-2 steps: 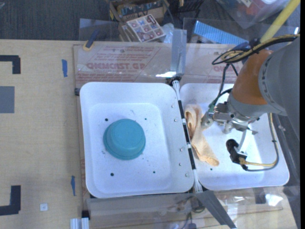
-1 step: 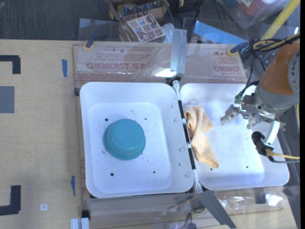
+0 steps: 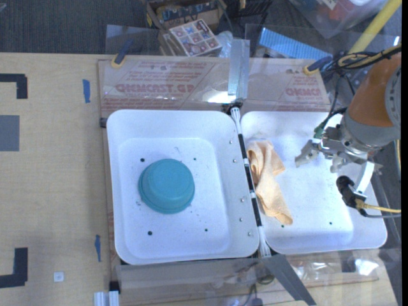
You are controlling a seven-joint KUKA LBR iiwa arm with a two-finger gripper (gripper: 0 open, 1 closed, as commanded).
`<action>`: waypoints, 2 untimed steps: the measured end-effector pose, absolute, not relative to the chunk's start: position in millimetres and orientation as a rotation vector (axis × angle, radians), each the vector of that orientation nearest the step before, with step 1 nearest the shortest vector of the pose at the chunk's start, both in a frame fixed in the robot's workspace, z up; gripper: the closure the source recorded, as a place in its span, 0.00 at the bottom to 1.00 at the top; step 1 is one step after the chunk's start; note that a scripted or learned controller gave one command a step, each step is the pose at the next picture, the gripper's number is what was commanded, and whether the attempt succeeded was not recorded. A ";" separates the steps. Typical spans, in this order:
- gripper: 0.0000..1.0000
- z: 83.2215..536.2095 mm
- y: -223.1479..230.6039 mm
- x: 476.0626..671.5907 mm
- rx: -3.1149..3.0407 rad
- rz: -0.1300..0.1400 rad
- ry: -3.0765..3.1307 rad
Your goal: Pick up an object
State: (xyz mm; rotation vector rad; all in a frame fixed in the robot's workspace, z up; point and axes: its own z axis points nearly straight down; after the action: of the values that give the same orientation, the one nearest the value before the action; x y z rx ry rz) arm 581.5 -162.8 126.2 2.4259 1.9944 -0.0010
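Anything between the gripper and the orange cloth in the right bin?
No. In the camera view, bare white floor of the right bin lies between the gripper and the orange cloth.

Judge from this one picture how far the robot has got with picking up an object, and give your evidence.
Nothing looks done yet. The teal bowl sits upside down in the left bin, and the orange cloth lies crumpled along the left wall of the right bin. In hand: the tool hangs over the right bin, right of the cloth, with nothing between its fingers. Left: reach an object, grip it, lift it.
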 end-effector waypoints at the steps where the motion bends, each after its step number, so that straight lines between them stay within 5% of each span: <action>1: 0.00 89.5 -92.2 597.9 2.271 0.006 2.160; 2: 0.00 166.8 -151.4 598.5 2.278 0.000 2.159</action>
State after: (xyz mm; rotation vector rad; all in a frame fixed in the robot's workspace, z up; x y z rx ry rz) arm 598.5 -151.4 166.8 2.2784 2.1588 0.0003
